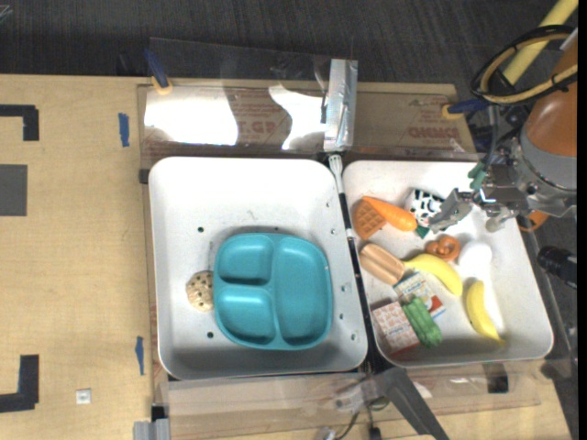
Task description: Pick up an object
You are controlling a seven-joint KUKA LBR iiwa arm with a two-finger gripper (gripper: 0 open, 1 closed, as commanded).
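The toys lie in the right bin [527, 273]: carrot [396, 214], waffle [370, 218], cow [422, 206], two bananas [438, 272], hot dog [381, 262]. The gripper [451, 211] hangs over the bin's upper part beside the cow; whether it is apart or together, I cannot tell. The left bin [174, 200] holds a teal tray [272, 289] and cookie [200, 290].

Reddish print on cardboard [431, 122], too faint to read

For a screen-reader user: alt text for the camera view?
A grey robot gripper hovers over the right white bin of toy food, including two yellow bananas; the left white bin holds a teal divided plate.
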